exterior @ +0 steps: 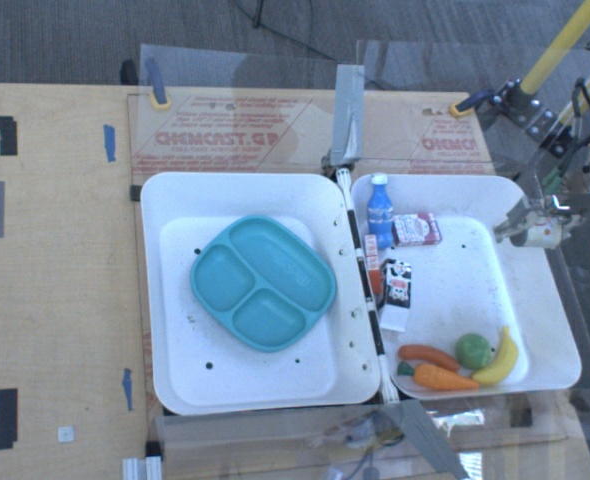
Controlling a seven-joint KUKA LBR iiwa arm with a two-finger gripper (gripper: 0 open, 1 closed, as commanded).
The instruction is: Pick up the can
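Observation:
A red-and-white can [416,229] lies on its side at the back of the right bin [535,313], just right of a blue bottle [379,211]. The gripper [531,231] hovers over the right bin's far right rim, well to the right of the can and apart from it. Nothing shows between its tips.
A black-and-white carton [398,291] lies near the divider beside a small orange-red item [375,280]. Two carrots [437,367], a green apple [472,349] and a banana [501,359] crowd the right bin's front corner. A teal sectioned plate [263,281] fills the left bin [175,368].

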